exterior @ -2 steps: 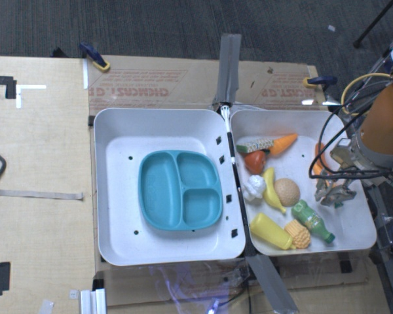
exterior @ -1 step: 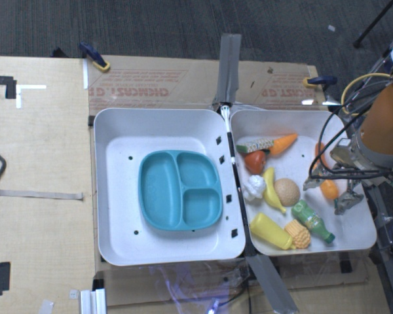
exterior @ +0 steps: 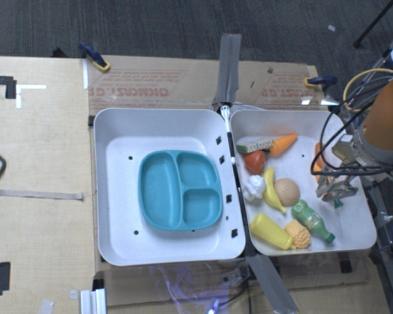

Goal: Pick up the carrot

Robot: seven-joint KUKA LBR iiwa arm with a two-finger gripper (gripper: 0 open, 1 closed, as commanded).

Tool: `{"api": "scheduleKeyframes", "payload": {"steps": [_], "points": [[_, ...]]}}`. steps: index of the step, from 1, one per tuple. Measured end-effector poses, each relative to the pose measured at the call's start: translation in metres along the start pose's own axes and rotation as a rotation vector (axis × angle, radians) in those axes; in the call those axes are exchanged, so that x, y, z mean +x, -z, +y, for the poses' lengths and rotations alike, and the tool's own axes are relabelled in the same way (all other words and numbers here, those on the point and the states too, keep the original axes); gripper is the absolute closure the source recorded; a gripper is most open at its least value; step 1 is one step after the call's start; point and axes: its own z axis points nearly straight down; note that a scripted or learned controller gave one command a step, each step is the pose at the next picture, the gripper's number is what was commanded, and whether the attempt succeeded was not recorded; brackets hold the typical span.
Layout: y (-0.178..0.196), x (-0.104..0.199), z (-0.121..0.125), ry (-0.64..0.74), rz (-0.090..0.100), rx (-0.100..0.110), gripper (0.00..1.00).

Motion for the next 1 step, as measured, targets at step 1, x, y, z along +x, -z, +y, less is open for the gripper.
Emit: {"api": "scheduleKeyframes", "payload": {"steps": [1], "points": [[0.0000, 0.0000, 0.0000, 0.000, 0.000, 0.000, 0.00]]}}
